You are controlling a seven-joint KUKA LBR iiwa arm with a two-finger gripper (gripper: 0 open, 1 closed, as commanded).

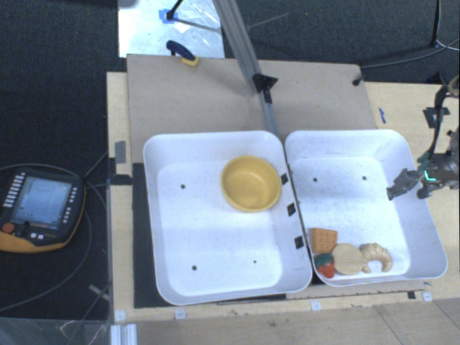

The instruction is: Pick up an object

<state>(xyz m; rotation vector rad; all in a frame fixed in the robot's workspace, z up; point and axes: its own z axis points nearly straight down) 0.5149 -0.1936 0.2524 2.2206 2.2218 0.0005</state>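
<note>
The right bin (359,160) serves as the landmark. The gripper (404,184) hangs at that bin's right wall, about halfway down its length, with the arm's wrist just beyond the rim; whether it is open or closed I cannot tell, and nothing shows in its grasp. In the bin's near left corner lies a small cluster of toy food: a waffle (324,238) touching the left wall, a red piece (327,269) just below it at the front wall, a round biscuit (348,259) beside both, and a croissant (379,256) touching the biscuit on its right. All four sit well apart from the gripper. Left of the landmark, the left bin (180,257) adjoins it, holding a yellow bowl (250,183) upright near their shared wall.
</note>
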